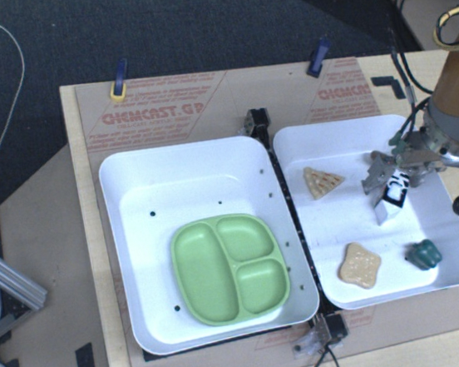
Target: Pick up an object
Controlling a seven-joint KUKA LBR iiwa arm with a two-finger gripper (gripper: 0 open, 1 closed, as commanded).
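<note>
**Gripper over right bin, objects lying loose**

The metallic grey gripper [388,187] is being held low over the right bin [357,132], near its right wall. Whether the fingers are open or closed cannot be told; nothing is being seen between them. Three small objects are being observed on the smooth white floor: a tan, triangular waffle-textured piece [322,181] left of the gripper, a rounded beige cracker-like piece [359,265] toward the front, and a dark teal lump [424,255] near the front right corner. In the left bin [122,193] a glossy pale-green divided plate [228,267] with three compartments is lying flat.
</note>
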